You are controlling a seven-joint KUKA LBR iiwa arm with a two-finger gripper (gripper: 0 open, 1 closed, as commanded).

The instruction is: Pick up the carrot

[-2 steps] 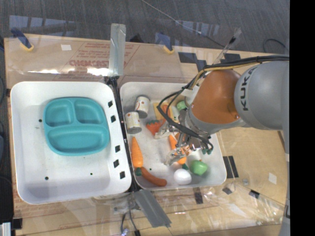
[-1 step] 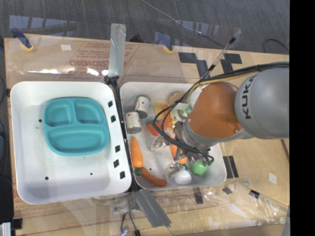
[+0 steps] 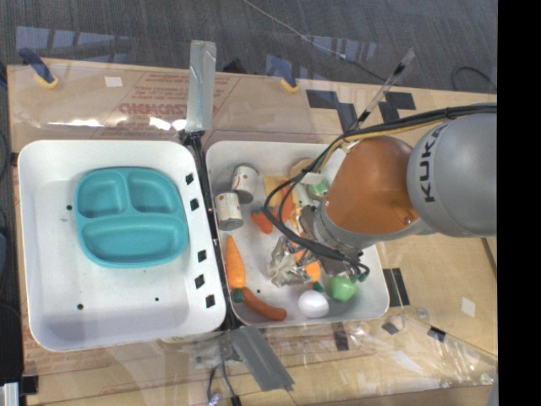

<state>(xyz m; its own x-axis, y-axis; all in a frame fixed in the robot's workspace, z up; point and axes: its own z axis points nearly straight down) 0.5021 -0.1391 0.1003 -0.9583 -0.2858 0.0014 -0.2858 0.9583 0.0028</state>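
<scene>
Arm point(image 3: 423, 184): grey, reaching in from 3 o'clock, its orange band hanging right over the right bin's middle

End effector point(image 3: 296, 260): down low in the right bin, metal parts showing just under the orange band; whether it is released or clenched, I cannot tell from here

Carrot point(image 3: 234, 263): there it is, lying along the right bin's 9 o'clock wall, pointed tip toward 12 o'clock, green stub toward 6 o'clock, at the end effector's 9 o'clock and apart from it, nothing gripping it

Right bin point(image 3: 372, 303): white, shallow, crowded, side by side with the other bin

Cans point(image 3: 229, 209): two small ones at the carrot's 12 o'clock, one lying just beside the divider, the other point(image 3: 244, 180) a little further toward 12 o'clock

Red pepper point(image 3: 263, 308): long and thin, at the carrot's 5 o'clock, near the bin's 6 o'clock wall

White egg point(image 3: 313, 304): at the end effector's 6 o'clock, just beside a green round thing point(image 3: 342, 288)

Orange strip point(image 3: 279, 194): curved, near the bin's 12 o'clock side, partly tucked behind the arm

Left bin point(image 3: 38, 252): white, at the right bin's 9 o'clock, holding a teal tray

Teal tray point(image 3: 131, 216): three compartments, flat in the bin's upper half, well apart from the arm

Counter point(image 3: 110, 91): brown cardboard under clear plastic sheet, grey tape at the seam between the bins
</scene>
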